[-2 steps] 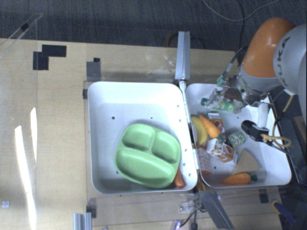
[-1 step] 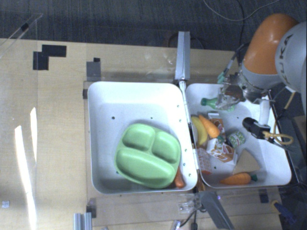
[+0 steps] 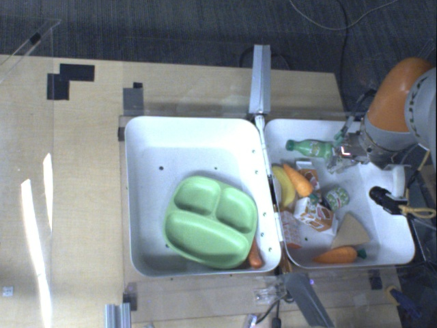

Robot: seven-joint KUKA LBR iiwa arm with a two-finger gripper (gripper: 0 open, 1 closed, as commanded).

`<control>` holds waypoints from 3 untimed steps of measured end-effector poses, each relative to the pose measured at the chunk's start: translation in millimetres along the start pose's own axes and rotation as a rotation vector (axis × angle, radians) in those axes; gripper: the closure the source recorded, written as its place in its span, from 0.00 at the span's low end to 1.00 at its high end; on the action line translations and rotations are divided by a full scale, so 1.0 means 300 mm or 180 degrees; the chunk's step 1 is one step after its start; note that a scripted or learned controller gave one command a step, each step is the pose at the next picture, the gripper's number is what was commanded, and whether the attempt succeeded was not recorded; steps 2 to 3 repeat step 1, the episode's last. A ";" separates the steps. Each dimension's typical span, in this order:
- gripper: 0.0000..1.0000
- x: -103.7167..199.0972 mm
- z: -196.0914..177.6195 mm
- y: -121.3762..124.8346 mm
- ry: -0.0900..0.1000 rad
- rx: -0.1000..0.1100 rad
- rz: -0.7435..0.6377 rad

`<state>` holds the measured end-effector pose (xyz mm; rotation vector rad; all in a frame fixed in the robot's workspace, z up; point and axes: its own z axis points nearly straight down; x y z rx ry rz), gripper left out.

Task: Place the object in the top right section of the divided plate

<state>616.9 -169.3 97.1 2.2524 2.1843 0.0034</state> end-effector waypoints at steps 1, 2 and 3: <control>1.00 0.009 -0.480 0.035 -0.0001 -0.0015 -0.0113; 1.00 0.009 -0.480 0.035 -0.0001 -0.0015 -0.0113; 1.00 0.009 -0.480 0.035 -0.0001 -0.0015 -0.0113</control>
